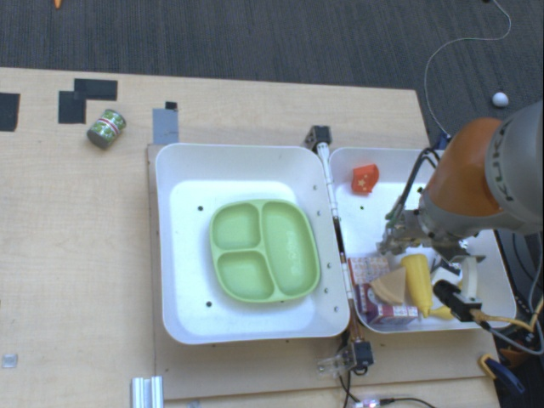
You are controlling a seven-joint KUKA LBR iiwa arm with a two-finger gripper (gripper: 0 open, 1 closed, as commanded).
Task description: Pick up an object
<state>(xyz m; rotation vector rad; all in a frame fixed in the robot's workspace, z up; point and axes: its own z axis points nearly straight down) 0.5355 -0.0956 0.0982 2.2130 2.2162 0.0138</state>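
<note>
Clutter: tan wedge and printed packet touch banana.
Banana: long axis near-vertical.
Gripper: cannot tell.

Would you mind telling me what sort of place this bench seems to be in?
Probably a robotics lab: a grey arm with an orange band reaches into shallow white bins on a pale wooden bench, with toy food like a yellow plastic banana and loose cables.

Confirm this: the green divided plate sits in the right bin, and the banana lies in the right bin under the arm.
Wrong on the plate. The camera view shows the green divided plate in the left bin; the banana does lie in the right bin under the arm.
</note>
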